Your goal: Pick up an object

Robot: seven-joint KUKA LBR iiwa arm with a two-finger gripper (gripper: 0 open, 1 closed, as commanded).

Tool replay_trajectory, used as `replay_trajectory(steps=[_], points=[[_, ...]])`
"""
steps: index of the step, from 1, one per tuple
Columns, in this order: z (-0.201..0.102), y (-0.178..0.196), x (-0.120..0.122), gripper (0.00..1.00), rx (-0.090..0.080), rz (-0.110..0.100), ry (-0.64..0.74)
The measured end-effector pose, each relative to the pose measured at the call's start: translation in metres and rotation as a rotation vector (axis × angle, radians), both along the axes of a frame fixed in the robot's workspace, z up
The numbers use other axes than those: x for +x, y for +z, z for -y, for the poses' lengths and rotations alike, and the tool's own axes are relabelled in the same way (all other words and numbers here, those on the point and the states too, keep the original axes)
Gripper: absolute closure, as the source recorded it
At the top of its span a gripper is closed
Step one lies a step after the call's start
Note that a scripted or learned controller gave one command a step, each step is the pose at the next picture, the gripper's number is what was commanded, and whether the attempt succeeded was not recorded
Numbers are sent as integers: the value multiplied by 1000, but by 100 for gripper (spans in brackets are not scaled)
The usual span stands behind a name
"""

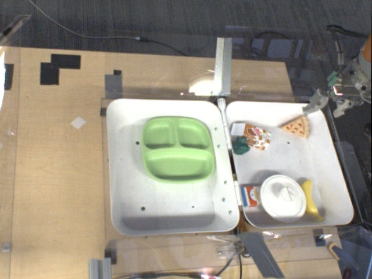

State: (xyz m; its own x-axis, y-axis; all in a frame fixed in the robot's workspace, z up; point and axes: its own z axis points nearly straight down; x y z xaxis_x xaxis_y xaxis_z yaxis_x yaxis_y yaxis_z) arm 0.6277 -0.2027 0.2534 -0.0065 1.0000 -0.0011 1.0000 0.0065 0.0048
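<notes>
A green divided plate [176, 149] is lying in the left bin [125, 202]; in the right bin [325, 173] a small packet [256, 136], a pizza slice [296, 127], a white bowl [283, 197] and a banana [311, 200] are sitting; the hand [343, 89] is hovering over the far right corner, carrying nothing.

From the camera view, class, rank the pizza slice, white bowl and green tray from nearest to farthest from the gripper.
1. Pizza slice, right bin's far corner, just beside the gripper.
2. White bowl, right bin's near side.
3. Green tray, left bin.
</notes>
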Motion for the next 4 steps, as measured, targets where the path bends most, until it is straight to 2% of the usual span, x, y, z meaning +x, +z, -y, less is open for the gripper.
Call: replay_trajectory(steps=[1, 2, 3, 4], points=[[-36, -133, 0, 0, -3, 7, 86], [-118, -165, -14, 0, -1, 6, 160], [-111, -161, 29, 0, 21, -70, 92], [-145, -67, -75, 0, 0, 1, 284]])
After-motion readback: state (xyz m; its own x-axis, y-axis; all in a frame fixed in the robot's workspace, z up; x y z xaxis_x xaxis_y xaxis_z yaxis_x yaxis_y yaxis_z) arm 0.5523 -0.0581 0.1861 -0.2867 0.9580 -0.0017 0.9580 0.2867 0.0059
